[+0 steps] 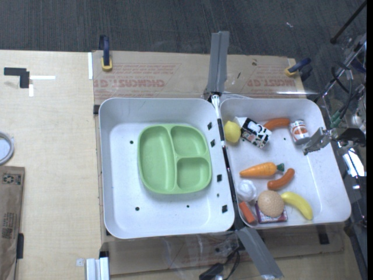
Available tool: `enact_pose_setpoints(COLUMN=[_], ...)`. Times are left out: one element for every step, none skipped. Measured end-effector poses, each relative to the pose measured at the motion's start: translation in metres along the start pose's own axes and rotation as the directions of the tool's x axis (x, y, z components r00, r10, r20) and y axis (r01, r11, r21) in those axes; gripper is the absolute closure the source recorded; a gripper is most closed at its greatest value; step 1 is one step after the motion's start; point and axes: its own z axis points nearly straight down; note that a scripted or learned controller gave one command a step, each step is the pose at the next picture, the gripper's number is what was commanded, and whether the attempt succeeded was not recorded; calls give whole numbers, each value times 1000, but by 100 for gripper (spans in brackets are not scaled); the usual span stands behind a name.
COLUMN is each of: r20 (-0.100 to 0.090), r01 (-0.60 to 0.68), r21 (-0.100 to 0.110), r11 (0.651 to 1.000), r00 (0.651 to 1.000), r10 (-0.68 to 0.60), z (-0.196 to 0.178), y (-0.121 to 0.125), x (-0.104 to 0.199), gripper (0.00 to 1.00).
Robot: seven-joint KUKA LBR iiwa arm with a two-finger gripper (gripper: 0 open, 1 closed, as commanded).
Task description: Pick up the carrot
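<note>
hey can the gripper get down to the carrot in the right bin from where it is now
Probably yes. The carrot lies flat in the right bin, its top uncovered. The sausage sits close at its green end, so that side looks tight. The gripper is near the bin's right edge.

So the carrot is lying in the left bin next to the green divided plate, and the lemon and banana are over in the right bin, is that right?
Not quite. The camera view shows the carrot in the right bin, between the lemon and the banana, not in the left bin. The green divided plate lies in the left bin, and the lemon and banana are in the right bin as you said.
</note>
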Motion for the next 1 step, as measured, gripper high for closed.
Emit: enact_pose_setpoints(r20=[1], r01=[-196], r21=[0], r11=[981], r00=[981], r10=[196], z=[-61], y=[-5], x=[27], gripper=[0])
